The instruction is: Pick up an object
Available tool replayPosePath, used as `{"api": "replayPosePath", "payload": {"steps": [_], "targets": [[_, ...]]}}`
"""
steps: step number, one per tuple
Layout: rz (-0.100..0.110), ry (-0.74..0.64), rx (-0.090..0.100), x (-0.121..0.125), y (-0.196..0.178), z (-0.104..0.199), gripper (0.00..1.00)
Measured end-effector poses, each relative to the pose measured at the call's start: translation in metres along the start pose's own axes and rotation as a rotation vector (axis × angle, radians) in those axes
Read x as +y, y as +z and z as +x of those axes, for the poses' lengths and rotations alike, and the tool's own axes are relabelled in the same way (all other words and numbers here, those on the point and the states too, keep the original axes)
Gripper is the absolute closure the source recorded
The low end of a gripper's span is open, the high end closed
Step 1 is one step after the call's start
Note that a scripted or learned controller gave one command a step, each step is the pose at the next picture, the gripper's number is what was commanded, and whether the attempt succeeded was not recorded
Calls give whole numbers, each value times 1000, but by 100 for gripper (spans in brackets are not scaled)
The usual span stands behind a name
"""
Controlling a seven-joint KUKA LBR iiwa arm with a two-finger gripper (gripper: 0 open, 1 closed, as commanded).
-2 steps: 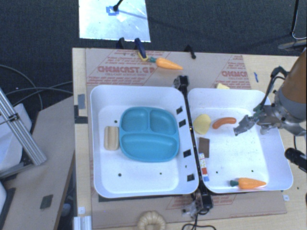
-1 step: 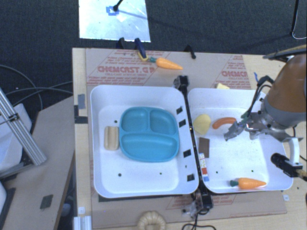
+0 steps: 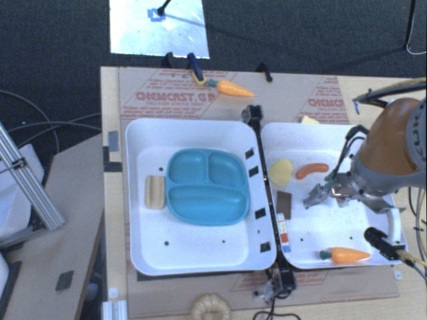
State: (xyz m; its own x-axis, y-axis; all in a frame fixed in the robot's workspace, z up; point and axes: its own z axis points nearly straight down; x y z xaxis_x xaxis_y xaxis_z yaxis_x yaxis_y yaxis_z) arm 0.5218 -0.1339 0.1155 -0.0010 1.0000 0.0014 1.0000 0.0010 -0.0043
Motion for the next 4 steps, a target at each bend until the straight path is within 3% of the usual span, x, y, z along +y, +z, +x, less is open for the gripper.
{"api": "replayPosePath", "payload": {"steps": [1, 2, 4], "targets": [[-3, -1, 0, 0, 32, 0, 0], [-8, 0, -2, 2, 20, 0, 100], [-11, -4, -2, 0, -73, 11, 100]]}}
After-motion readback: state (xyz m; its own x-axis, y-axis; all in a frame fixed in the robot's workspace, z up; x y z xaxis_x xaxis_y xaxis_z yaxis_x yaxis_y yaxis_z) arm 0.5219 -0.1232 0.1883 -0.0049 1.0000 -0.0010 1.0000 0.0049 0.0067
